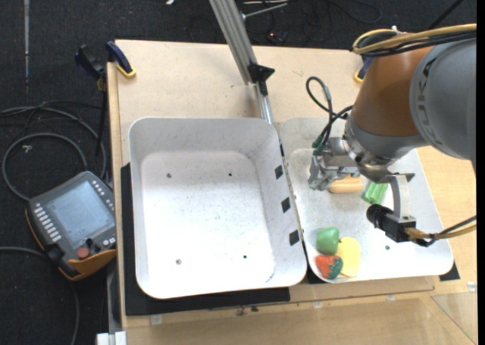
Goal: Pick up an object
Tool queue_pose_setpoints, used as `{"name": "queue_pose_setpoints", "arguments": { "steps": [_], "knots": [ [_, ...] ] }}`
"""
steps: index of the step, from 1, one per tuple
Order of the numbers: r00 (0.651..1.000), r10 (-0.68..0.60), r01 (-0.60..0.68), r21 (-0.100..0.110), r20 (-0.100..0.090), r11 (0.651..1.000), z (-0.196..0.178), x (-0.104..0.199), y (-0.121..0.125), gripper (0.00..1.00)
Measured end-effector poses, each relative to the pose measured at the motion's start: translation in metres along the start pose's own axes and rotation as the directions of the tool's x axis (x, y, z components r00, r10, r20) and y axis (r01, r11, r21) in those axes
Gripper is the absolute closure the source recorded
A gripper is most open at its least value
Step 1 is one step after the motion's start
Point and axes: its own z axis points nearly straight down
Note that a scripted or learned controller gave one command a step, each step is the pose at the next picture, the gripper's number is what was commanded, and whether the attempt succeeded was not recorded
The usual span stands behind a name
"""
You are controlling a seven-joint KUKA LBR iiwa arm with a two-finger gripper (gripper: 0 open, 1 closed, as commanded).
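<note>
The arm (413, 101), grey with an orange band, reaches over the right bin (436, 260) and covers much of its far half. Its gripper (327, 173) hangs low over that bin, near the wall that the right bin shares with the left bin (204, 199). Whether the fingers are apart or together cannot be told from this slanted view; the metal parts blur together, and nothing can be seen clamped between them.

A tan, bun-like object (347, 184) lies in the right bin just beside the gripper, on the side away from the left bin, so close that it may be touching. A bright green block (374, 192) sits just beyond the tan object, partly hidden under the wrist hardware.

Nearer the right bin's front edge, three small toys cluster together: a green one (327, 239), a yellow one (349, 252) touching it, and a red one (329, 265) at the front, against both.

Both bins rest on the wooden tabletop (197, 82). A teach pendant (72, 218) lies on the dark floor, well apart from the left bin on its outer side.
</note>
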Motion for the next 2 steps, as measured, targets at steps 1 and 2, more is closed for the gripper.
{"name": "queue_pose_setpoints", "arguments": {
  "steps": [1,2],
  "knots": [
    [1.000,0.001,-0.001,0.002,0.000,1.000,0.002,0.055,0.000,1.00],
    [1.000,0.001,-0.001,0.000,0.000,1.000,0.001,0.102,0.003,1.00]
  ]
}}
